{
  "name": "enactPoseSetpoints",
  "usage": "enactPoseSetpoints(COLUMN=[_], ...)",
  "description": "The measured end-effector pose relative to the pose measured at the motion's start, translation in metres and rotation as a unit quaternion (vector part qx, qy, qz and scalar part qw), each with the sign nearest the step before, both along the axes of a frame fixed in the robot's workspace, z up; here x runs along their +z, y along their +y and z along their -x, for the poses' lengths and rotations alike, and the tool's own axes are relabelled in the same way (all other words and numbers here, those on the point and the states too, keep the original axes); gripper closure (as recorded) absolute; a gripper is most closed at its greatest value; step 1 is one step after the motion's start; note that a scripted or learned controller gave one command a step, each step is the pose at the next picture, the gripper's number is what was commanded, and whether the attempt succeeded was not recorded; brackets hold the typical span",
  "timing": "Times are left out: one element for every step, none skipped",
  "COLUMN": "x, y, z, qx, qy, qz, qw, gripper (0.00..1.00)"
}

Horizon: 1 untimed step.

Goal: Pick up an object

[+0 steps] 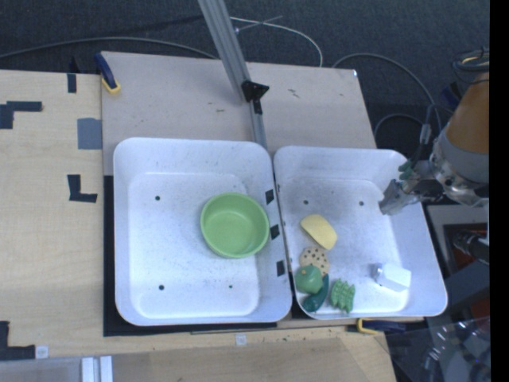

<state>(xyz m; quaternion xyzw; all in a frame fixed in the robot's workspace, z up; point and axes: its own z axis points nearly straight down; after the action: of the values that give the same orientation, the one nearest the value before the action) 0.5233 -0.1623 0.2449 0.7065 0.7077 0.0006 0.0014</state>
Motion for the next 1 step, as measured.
enactPoseSetpoints(x=[-0.0012], y=[0.0490], z=[-0.0201], qx=[0.003], qy=[0.002], qz=[-0.0014], qw=[1.0000], gripper=[1.00])
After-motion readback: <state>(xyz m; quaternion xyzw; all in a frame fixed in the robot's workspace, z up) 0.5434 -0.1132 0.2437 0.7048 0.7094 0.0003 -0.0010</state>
